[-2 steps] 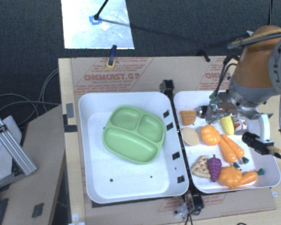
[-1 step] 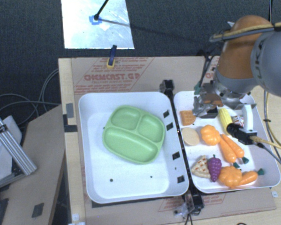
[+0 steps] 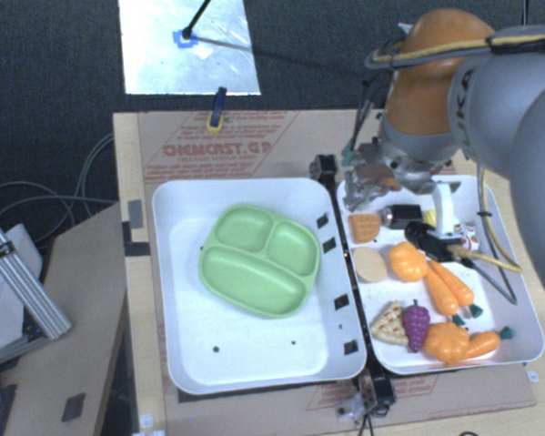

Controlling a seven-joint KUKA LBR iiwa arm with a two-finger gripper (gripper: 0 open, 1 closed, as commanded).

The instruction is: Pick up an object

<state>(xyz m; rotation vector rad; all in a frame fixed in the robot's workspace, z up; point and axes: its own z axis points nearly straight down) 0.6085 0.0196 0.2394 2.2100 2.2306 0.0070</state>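
We see the grey arm reaching in from the right, its orange band above the wrist, with the jaws low over the far left corner of the right bin. The wrist hides them from us, so we cannot tell whether the jaws are open or closed, and we see nothing held between them.

The things to pick all lie in the right bin. A toast slice sits just below the jaws by the bin's left wall, and a pale round piece lies just nearer us. Beside that is an orange fruit, and a carrot slants down from it. Near the front edge a pizza wedge touches purple grapes.

In the left bin lies a green divided plate, turned at a slant. Both bins rest on the table.
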